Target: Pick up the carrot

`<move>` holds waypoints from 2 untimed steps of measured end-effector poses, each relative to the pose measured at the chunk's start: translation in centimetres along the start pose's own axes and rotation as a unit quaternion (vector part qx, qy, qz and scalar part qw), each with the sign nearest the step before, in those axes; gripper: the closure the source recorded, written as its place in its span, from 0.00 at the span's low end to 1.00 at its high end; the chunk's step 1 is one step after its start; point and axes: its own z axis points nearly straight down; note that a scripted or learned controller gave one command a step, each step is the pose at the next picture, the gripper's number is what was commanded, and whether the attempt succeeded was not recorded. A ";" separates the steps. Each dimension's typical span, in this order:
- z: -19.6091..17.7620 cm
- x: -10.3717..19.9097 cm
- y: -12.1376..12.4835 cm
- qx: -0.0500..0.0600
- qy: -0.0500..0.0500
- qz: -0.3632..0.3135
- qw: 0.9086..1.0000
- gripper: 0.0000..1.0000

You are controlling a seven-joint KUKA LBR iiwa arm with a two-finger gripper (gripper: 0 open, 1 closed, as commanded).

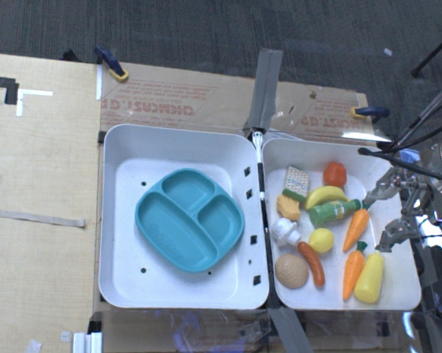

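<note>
Orange carrot (356,229) in right bin (406,297)

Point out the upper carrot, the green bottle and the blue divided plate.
upper carrot (356,229): camera view, mid-body.
green bottle (331,212): camera view, middle of its body.
blue divided plate (154,236): camera view, rim at lower left.

Two orange tapered plastic carrots with green tops lay in right white bin. Upper carrot (356,229) slanted, tip down-left. Lower carrot (352,272) near upright, green top up, touching yellow item.
</note>
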 end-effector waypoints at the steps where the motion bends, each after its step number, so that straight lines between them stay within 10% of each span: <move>1: 15.7 -1.1 -2.4 0.000 0.000 -0.051 0.999 0.00; 2: 17.3 2.3 -3.4 0.000 -0.001 0.016 1.000 0.00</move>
